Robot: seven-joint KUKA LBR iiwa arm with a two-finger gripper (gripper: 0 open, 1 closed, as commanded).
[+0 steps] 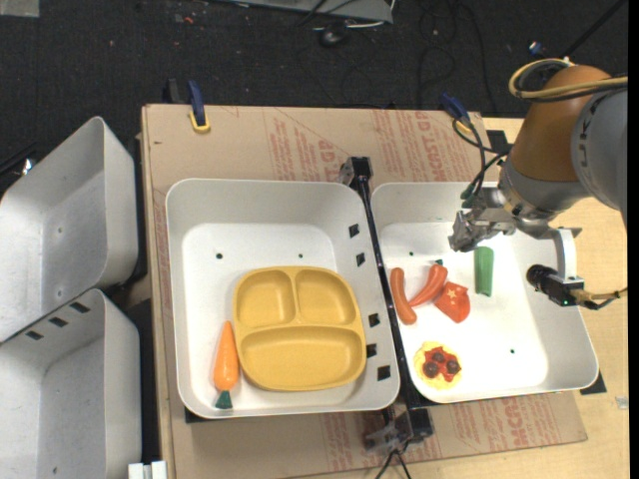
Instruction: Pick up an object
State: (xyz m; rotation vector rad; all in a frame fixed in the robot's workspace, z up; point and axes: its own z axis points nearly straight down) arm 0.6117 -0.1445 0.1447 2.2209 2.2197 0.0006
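— Holding anything in the gripper [467,236] yet?
— Can't tell if shut or not. Nothing seen between them. Green block [483,270] just below and beside, lying in the right bin [569,352].
— And farther out?
— Red pepper [430,284], strawberry [454,301], sausage [401,295], then the small pizza [439,364]. Far off, carrot [226,357] by the yellow tray [300,327].
— So, done?
— Looks like not yet. Still need to grab and lift.

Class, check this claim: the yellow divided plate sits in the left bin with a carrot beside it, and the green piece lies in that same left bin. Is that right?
Not quite. The camera view shows the green piece in the right bin, near the gripper. The yellow divided plate and the carrot beside it are indeed in the left bin.
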